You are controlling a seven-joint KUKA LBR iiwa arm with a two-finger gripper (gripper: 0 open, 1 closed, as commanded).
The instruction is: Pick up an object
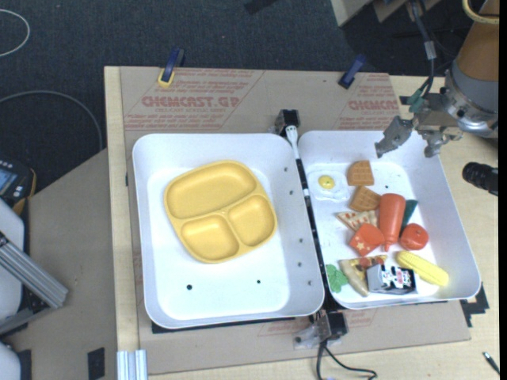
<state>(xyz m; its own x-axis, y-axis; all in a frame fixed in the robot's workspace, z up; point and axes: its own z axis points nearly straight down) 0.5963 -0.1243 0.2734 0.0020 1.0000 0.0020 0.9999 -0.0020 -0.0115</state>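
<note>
Grey arm slants in over the right bin's (455,212) far corner — gripper (412,141) fingers apart, nothing between.

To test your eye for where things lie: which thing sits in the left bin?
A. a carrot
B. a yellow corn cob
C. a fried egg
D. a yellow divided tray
D: the yellow divided tray lies alone in the left bin, while the carrot, fried egg and corn cob all lie in the right bin.
</note>
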